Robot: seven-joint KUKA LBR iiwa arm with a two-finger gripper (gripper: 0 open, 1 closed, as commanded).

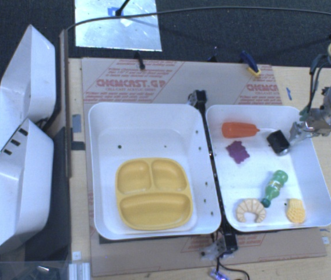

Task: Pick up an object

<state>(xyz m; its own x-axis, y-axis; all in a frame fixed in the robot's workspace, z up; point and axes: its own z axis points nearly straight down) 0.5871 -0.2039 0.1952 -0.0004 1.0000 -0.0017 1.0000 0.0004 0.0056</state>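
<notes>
the yellow divided tray point(152, 192), nearest and largest, looks like stiff smooth plastic lying in the left bin point(104, 121). in the right bin point(323, 209), the orange carrot point(239, 129) seems light, rigid, slippery; take it across the middle. the croissant point(251, 210) looks ridged. whether the gripper point(303, 128), beside the small black block point(278, 142), is apart or together, i cannot tell

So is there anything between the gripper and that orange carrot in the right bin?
Yes. A small black block lies right beside the gripper, on the line toward the orange carrot along the far side of the right bin. The purple piece sits just off that line.
</notes>
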